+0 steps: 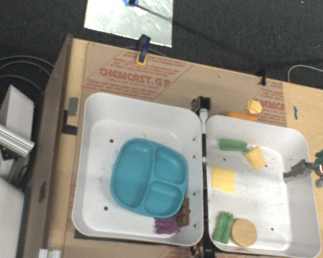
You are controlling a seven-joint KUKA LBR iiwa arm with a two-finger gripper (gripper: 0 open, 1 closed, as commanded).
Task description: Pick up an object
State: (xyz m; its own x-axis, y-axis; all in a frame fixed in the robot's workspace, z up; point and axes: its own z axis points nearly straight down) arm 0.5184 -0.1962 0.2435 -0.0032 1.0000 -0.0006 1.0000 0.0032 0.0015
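My gripper (302,169) reaches in at the right edge of the view, over the right rim of the right bin (304,207). It holds nothing that I can see. In that bin lie a green cylinder (232,145), a yellow wedge (256,158), a flat yellow square (223,180), a green piece (223,227) and a tan round disc (245,232). The wedge is the nearest of these to the gripper, a short way to its left.
The left bin (100,146) holds a teal divided plate (150,178), with a purple piece (165,225) and a brown piece (184,213) at the plate's lower right. A yellow item (254,106) and an orange item (242,115) lie on the bench behind the right bin.
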